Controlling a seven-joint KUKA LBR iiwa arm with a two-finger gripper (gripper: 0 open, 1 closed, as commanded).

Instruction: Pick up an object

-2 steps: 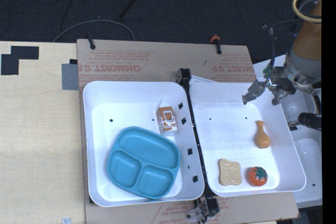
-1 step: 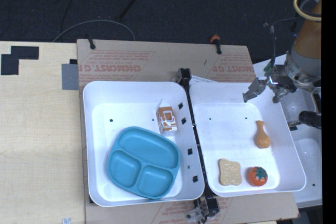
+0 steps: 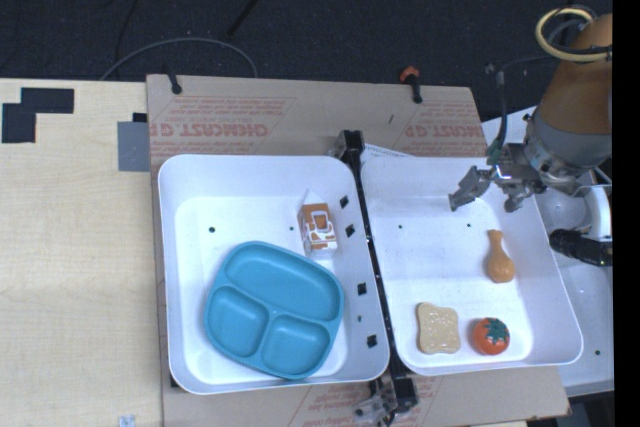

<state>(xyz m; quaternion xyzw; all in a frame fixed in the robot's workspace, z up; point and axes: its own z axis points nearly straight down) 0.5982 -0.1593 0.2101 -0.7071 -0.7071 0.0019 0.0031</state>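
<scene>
The round red-orange toy tomato with a green top (image 3: 490,336) lies nearest the camera, in the front corner of the right white plastic bin (image 3: 570,315), well below the claw (image 3: 490,189) and almost straight under it. Just beside it, a little further from the arm, lies the tan slice of toy bread (image 3: 438,328), flat on the bin floor and apart from the tomato.

Further across, well apart from the claw on the side away from the arm, the large sky-blue plastic plate with three compartments (image 3: 274,309) rests in the left white plastic bin (image 3: 185,205). Behind its far rim stands a small white and orange carton (image 3: 318,228), roughly level with the space just below the claw but across the black divider (image 3: 362,235) between the bins.

Closer to the claw, the small yellow-orange toy gourd with a narrow neck (image 3: 499,257) lies on the right bin's floor, just below the claw and clear of it.

The claw hangs over the far part of the right bin, its two grey fingers (image 3: 466,189) spread wide with nothing between them. Behind it rises the grey arm with its orange band (image 3: 578,95). Beneath the bins lies a sheet of brown printed cardboard (image 3: 300,120) on the pale wooden surface (image 3: 70,255).
</scene>
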